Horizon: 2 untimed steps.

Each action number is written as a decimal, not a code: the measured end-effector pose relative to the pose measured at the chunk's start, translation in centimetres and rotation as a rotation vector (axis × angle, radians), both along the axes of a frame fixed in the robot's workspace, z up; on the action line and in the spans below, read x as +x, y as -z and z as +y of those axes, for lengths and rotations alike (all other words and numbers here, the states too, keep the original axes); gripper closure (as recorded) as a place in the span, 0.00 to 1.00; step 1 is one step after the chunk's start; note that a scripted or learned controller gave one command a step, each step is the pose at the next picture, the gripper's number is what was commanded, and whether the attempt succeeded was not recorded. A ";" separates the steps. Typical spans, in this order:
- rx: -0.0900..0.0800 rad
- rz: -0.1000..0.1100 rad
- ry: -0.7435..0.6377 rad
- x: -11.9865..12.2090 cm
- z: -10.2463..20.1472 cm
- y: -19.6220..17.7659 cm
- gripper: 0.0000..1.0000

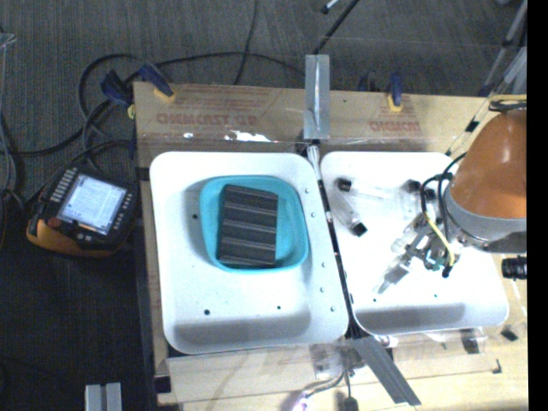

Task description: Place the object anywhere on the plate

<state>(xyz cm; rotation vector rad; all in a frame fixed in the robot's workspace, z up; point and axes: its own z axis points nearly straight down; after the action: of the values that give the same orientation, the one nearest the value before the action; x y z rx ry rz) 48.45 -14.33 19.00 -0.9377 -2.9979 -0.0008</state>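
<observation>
A teal, squarish plate [295, 229] rests in the left bin [180, 289]. On its middle lies a dark grey ribbed block [248, 224], flat and wholly inside the plate's rim. My gripper [396, 272] hangs over the right bin [479, 302], pointing down and to the left, well apart from the plate and the block. I see nothing held at its tip. The orange band of the arm [497, 174] fills the right side above it.
Two small black pieces [344, 184] [358, 228] lie in the right bin near its left wall. A metal post [317, 101] stands behind the wall between the bins. A teach pendant [84, 208] sits on the floor at the left.
</observation>
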 end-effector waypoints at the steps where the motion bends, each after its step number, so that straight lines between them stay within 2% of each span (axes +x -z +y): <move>1: -0.002 -0.006 -0.625 0.1 -4.3 -9.6 0.00; 2: -0.001 -0.006 -0.626 0.1 -4.3 -9.6 0.00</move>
<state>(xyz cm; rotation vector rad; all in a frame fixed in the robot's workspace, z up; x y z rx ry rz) 48.57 -18.59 28.57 0.0311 -3.1467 -0.0011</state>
